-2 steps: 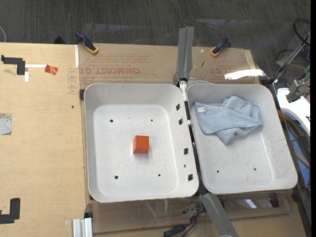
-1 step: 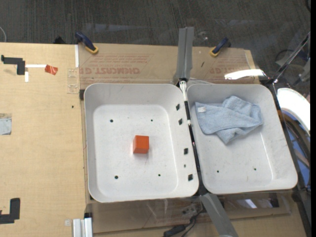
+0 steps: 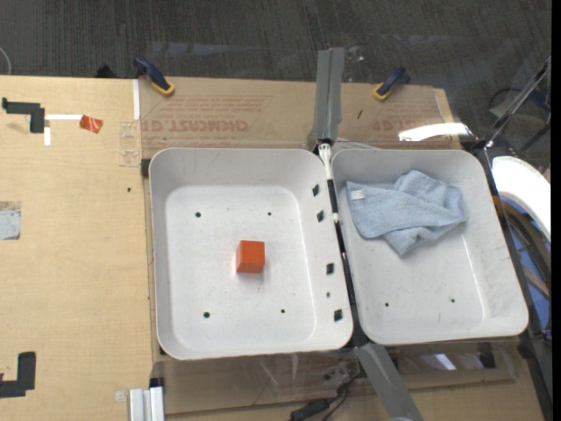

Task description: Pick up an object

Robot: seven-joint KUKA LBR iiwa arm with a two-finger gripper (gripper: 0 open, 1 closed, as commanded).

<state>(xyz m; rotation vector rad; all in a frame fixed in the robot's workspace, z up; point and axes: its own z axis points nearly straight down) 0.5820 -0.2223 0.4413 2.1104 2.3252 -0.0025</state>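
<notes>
small orange-red cube (image 3: 251,257) sits mid-floor in the left shallow white plastic bin (image 3: 175,323); crumpled grey-blue cloth towel (image 3: 405,210) lies in the neighbouring right bin (image 3: 491,310), upper half.

bench (image 3: 70,235), 2 white bins (image 3: 175,261), clamps (image 3: 153,75)

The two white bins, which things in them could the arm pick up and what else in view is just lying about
Could be picked up:
- orange block, near the middle of the left bin
- crumpled grey-blue cloth, in the upper part of the right bin

Just lying about:
- two clamps at the far edge of the cardboard sheet
- small red piece on the bench
</notes>
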